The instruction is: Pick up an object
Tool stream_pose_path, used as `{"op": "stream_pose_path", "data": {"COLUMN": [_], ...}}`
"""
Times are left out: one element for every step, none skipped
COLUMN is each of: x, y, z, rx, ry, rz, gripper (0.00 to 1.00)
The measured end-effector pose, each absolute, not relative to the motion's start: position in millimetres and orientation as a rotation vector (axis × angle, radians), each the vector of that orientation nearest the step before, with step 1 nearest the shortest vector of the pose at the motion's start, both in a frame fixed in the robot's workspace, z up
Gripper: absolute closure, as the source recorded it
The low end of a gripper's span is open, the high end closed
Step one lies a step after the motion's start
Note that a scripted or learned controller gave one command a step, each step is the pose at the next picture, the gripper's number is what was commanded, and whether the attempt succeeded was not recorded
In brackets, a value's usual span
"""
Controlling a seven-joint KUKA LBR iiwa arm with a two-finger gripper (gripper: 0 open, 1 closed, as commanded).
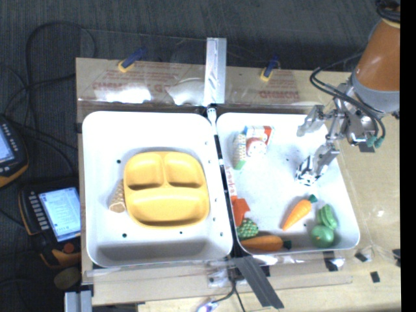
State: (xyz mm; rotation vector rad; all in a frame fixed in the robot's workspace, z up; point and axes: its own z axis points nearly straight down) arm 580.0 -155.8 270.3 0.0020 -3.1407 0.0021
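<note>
We are looking down on two white bins on the tabletop, and the arm (380,51) is reaching in from the right over the right bin (279,194). The tool (316,164) is hanging low at the bin's upper right part, and directly at its tip a small black-and-white toy (305,171) is lying, perhaps a little cow figure, though the view is too coarse for us to be sure. That toy is the nearest thing to the tool, just at its lower left, touching or almost touching the fingertips; we are not able to say whether it is sitting between them or merely beside them.

The other candidates are lying farther off. The toy carrot (298,213) is lying below the tool, its long axis slanting from lower left to upper right, with its green top pointing up toward the tool. Green toy vegetables (324,225) are resting near the bin's lower right corner, and a red-and-white carton (258,140) is standing well to the left, near the divider. The left bin (97,194) is carrying a yellow divided plate (166,188).

As for the tool itself, we are seeing pale metal fingers pointing down and to the left, but their spread is merging with the toy and the white floor of the bin, so we cannot tell how wide they are standing. We judge the coming move to be turning on that short gap between the fingertips and the black-and-white toy.
</note>
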Motion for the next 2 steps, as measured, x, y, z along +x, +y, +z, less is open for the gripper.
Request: {"op": "stream_pose_path", "data": {"x": [538.0,496.5], "y": [-181.5,-137.4], "z": [150.7,93.8], "rx": [0.096,0.461], "ry": [-3.137,-3.139], "rz": [0.002,0.022], "gripper": [0.00,0.00]}}
